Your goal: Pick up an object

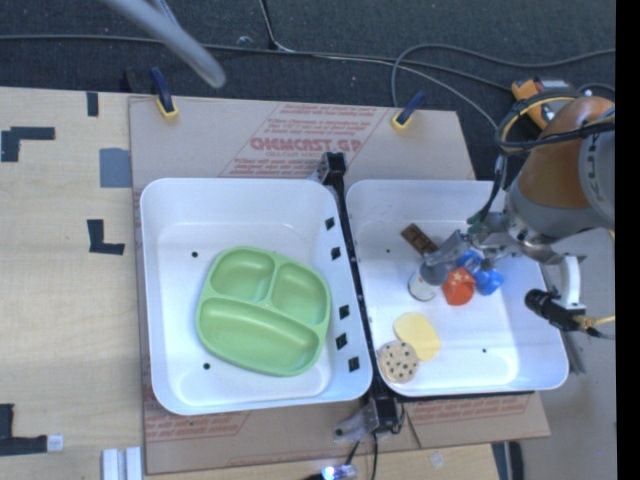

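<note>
The right bin [500, 373] holds a red round object [458, 287], a blue object [487, 279], a brown bar [418, 237], a pale yellow piece [418, 334] and a speckled cookie [399, 362]. My gripper [432, 268] reaches in from the right and sits low over the bin's middle, just left of the red and blue objects. A small white round thing [422, 289] lies directly under its tip. How the gripper's tip stands is hidden from this angle.
The left bin [165, 218] contains a green divided plate [264, 310]. A black divider [343, 268] runs between the bins. The arm's orange band [555, 163] hangs over the right bin's far right edge. Cables trail across the dark floor behind.
</note>
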Robot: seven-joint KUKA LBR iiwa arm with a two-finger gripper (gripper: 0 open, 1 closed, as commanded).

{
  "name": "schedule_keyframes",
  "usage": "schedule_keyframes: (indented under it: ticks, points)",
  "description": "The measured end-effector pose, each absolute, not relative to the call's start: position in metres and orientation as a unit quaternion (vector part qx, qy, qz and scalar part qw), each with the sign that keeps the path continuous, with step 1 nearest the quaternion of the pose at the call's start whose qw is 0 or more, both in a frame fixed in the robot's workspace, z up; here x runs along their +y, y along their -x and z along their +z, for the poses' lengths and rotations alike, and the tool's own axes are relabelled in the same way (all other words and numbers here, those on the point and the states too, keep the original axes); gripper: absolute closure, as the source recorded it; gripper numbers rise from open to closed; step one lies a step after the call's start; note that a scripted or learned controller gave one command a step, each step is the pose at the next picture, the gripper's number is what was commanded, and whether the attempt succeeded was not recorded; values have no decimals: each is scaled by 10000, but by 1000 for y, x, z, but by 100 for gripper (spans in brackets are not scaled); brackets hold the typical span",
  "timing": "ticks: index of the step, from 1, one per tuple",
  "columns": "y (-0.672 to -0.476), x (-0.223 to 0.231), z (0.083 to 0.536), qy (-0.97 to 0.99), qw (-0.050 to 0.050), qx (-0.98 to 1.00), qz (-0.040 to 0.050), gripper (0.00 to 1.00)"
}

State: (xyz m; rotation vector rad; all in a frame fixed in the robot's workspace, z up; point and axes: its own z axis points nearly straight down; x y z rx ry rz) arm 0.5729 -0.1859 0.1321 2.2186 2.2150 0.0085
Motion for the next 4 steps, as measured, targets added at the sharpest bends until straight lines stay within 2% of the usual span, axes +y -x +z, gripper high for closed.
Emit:
schedule_keyframes:
  ticks: [1,2,3,4]
  points:
    - [-576,-185,148,-7061,68,7081,59,100]
    - [-586,-187,196,-7065,21,7077,7,100]
    - [-587,-186,219,-7066,7,7076,3,100]
    - [-565,-140,213,-7056,-13,7086,-4,100]
